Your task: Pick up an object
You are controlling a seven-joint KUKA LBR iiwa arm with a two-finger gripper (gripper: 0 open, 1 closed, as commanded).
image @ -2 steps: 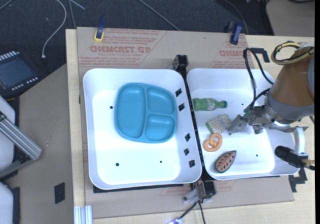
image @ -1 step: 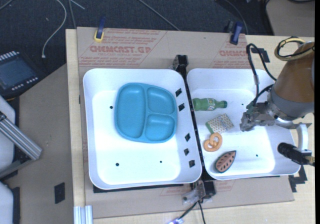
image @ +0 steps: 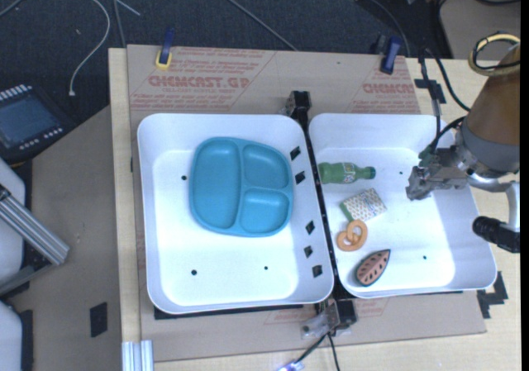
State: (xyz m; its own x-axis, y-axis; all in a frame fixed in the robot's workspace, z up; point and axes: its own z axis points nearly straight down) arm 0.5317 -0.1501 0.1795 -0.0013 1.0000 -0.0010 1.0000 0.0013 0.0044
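Lowest in the right bin (image: 463, 274), nearest the lens, a brown almond-shaped piece with a ribbed face (image: 373, 267) is lying flat. Just above it I am noting one orange pretzel-shaped ring (image: 352, 236), touching or nearly touching one speckled, cloth-like square (image: 364, 205). One green plastic bottle (image: 346, 172) is lying on its side above those, by the divider. That makes four loose items, all grouped on the bin's left half. My gripper (image: 426, 178) is hanging over the same bin's right half, well apart from the group, with nothing standing between us. I cannot tell how my fingers are set. The left bin (image: 165, 254) is carrying one smooth blue plate with three compartments (image: 241, 186). Both bins are glossy white with rounded corners.
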